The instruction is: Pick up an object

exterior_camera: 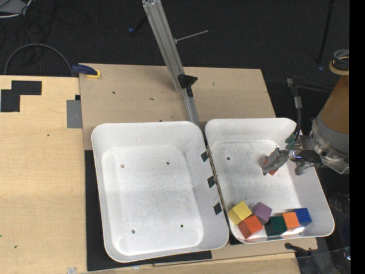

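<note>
Camera view: gripper (272, 163) over right bin (251, 131); whether it is spread or closed, cannot tell, maybe a reddish bit at the tips. Blocks (268, 218) cluster well below the tips, at the near rim. Judged light, rigid, smooth; pinch opposite flat faces.

Grey arm (333, 144) with broad orange band above wrist, tapered like a cone. Pale ring-shaped part near top of band. Wrist section light grey, blocky, with dark fittings and small metallic parts. Hand (272, 164) slim, grey metal, two narrow fingers; small reddish detail at tip. Finer markings too small to read.
</note>
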You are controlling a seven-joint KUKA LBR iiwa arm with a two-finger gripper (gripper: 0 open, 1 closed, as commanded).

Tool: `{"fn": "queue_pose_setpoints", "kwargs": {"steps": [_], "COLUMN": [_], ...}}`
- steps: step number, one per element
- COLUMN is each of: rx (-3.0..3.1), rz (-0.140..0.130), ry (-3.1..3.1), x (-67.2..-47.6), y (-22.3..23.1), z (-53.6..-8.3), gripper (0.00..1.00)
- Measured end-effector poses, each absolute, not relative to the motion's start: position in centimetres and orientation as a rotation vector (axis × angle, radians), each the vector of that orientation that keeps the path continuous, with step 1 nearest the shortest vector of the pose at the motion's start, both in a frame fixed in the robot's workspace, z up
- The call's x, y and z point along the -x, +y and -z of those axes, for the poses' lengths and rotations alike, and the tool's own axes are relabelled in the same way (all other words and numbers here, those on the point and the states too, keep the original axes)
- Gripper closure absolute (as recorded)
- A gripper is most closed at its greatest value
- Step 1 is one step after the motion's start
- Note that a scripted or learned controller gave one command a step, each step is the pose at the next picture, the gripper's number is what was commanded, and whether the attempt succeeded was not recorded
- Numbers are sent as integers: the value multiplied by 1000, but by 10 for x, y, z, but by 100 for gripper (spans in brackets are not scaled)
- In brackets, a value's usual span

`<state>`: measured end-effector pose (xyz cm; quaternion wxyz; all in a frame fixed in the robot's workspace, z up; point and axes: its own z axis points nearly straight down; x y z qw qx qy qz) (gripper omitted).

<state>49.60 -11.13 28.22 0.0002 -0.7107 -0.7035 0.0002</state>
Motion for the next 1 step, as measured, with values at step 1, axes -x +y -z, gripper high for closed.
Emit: {"fn": "queue_pose_setpoints", "kwargs": {"steps": [1], "rx": [2235], "rz": [-1], "ry": [-2207], "x": [-496], "y": [-112], "z": [-292], "gripper": [100]}}
